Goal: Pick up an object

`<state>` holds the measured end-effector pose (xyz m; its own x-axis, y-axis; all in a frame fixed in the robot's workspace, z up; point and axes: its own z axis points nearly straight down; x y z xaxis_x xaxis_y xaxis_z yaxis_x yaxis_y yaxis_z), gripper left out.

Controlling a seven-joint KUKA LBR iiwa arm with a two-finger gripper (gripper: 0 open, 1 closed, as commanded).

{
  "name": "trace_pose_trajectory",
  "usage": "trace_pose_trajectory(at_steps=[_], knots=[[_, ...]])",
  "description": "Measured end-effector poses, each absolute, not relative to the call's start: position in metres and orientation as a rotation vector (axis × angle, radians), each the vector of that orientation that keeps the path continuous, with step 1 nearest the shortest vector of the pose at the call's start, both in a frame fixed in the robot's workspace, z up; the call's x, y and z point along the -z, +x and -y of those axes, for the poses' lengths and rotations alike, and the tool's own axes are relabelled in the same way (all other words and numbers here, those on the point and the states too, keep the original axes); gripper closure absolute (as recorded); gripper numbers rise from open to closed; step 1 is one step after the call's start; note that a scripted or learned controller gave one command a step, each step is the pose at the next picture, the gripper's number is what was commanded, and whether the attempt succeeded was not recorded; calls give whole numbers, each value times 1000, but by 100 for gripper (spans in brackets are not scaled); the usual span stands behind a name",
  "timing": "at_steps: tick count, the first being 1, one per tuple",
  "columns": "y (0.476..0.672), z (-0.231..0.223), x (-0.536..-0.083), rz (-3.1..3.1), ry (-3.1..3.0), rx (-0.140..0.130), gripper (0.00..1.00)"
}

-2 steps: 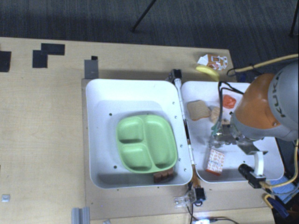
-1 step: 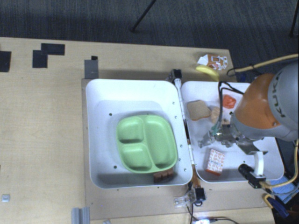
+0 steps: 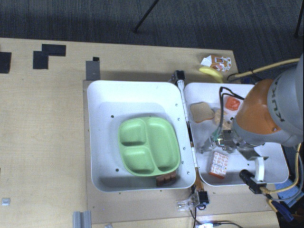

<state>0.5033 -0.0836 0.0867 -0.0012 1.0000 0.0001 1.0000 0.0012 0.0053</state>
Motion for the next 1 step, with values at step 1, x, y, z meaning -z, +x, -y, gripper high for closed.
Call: trace_pose_trajectory(at_steps=[1], knots=[[506, 83, -98, -2220, 2211, -13, 100]])
